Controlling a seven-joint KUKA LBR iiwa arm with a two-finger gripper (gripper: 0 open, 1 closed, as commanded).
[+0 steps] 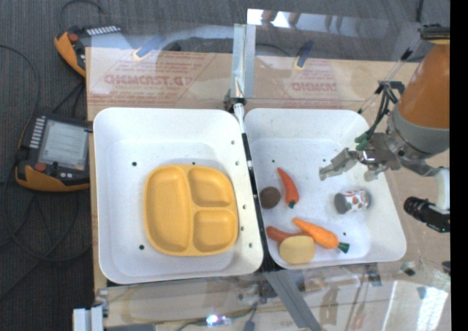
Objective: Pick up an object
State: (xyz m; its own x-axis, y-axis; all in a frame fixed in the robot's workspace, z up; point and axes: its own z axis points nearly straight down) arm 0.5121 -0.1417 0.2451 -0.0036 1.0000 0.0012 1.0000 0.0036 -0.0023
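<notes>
Camera view: looking down at a slant on a desk (168, 77) that is bearing two shallow white bins side by side. The left bin (117, 139) is holding a yellow divided tray (191, 209), which is lying flat with its three compartments facing up. The right bin (322, 128) is holding the loose objects. A red-orange chilli (289, 185) is lying near the bin's left wall, with a small brown ball (270, 197) just beside it on the left. An orange carrot with a green tip (318, 233) is lying slantwise near the front wall; a pale yellow rounded object (297, 249) is sitting just in front of it, touching a second small red-orange piece (276, 234) on its left. A small can with a red and white label (353, 201) is lying on its side to the right of the carrot. The grey arm with its orange band (428, 96) is reaching in from the right, and its jaws (349, 164) are hanging over the right bin, above and just left of the can, pointing towards the bin's middle. The two fingers are standing apart in a narrow spread with nothing between them. A handheld controller with a screen (55, 150) is resting on the floor to the left of the desk
</notes>
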